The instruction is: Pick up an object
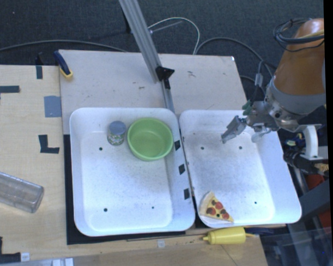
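Nearest me the pizza slice [215,207] lies flat in the right bin's [266,170] near-left corner, light, stiff, thin I reckon, best pinched across its crust, while my claw [232,132] hovers far above it, holding nothing, spread unclear

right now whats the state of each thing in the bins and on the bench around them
green bowl: upright, in the left bin
small can: upright, touching the bowl's left side
pizza slice toy: flat, near corner of the right bin
yellow bottle: on its side, on the bench
clear tumbler: on its side, on the bench
gripper: above the right bin, holding nothing
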Motion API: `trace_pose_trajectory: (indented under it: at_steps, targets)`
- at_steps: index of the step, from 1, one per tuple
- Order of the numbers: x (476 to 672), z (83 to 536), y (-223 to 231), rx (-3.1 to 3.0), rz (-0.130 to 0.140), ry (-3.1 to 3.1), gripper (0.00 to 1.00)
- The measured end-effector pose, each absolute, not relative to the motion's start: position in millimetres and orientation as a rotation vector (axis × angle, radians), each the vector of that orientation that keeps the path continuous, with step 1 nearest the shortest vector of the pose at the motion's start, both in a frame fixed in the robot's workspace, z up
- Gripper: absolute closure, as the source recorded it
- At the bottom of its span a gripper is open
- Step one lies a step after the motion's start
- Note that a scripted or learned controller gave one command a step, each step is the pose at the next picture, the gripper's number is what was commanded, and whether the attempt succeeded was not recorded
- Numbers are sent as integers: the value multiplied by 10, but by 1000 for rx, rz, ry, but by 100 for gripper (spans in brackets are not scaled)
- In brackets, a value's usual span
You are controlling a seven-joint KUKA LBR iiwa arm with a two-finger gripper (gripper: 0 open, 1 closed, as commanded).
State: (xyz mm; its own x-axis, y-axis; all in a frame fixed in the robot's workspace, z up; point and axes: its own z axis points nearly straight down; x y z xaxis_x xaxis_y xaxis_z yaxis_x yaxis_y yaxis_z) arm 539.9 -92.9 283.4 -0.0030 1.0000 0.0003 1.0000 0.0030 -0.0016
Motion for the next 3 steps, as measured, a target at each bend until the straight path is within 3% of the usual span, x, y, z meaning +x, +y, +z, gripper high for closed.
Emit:
trace_pose_trajectory:
  at_steps: [1, 3]
  targets:
    - [5399, 2834, -931, -2218, 2, -2224, 0]
    - [5361, 1900, -961, -2216, 8, -2219, 0]
